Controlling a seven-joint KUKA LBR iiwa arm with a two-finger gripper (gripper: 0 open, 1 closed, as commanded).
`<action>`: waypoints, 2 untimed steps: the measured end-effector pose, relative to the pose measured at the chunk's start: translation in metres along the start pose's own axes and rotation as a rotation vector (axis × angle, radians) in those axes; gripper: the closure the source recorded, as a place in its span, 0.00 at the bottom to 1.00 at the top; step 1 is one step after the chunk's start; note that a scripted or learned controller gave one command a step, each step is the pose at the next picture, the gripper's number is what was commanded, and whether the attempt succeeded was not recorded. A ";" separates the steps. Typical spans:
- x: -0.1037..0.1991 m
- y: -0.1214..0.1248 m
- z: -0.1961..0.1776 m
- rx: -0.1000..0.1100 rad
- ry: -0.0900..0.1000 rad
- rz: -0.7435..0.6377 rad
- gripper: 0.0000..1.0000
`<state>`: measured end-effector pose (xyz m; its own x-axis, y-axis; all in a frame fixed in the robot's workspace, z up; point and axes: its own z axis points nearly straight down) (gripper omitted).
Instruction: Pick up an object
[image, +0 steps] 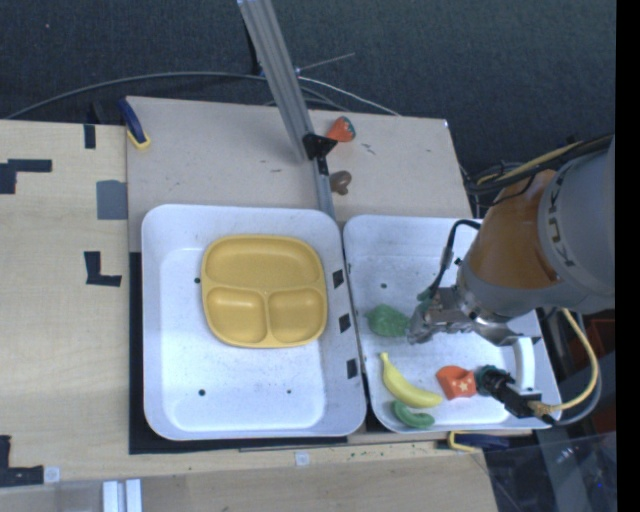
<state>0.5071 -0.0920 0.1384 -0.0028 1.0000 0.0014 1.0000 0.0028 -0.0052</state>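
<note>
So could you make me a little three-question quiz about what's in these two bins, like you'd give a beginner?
1. True or false: the yellow divided plate lies in the same bin as the banana.
2. Which thing lies closest to the gripper? A) the green round item B) the red item C) the yellow divided plate
3. Fill in: the banana lies near the ____ edge of the right bin, as the camera sees it.

Key:
1. False; the plate is in the left bin, the banana in the right one.
2. A
3. Bottom (front) edge.
</note>
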 end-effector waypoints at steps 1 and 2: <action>0.002 -0.007 -0.045 -0.007 -0.002 0.002 1.00; 0.002 -0.007 -0.075 -0.007 -0.002 0.001 1.00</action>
<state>0.5007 -0.0902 0.2135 -0.0015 1.0000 -0.0003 1.0000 0.0015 0.0015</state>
